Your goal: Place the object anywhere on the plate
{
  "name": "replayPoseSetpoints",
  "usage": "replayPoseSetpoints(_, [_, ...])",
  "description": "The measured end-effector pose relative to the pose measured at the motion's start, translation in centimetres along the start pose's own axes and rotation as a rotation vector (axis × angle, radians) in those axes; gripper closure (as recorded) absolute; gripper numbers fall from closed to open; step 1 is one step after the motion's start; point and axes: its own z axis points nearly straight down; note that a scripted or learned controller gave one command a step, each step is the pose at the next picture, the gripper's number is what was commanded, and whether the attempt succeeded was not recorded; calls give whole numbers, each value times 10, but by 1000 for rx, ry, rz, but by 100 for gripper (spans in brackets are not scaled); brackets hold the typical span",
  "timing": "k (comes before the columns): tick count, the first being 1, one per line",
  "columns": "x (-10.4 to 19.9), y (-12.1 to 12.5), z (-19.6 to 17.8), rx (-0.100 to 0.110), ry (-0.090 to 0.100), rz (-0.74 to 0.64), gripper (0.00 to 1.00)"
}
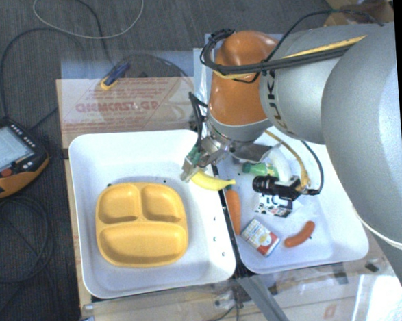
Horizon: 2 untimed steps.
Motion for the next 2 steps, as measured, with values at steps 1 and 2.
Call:
replayPoseSetpoints(1, [-32,68,-26,-3,-4,-238,100])
replayPoseSetpoints(2, [23,14,9,-2,0,-408,100])
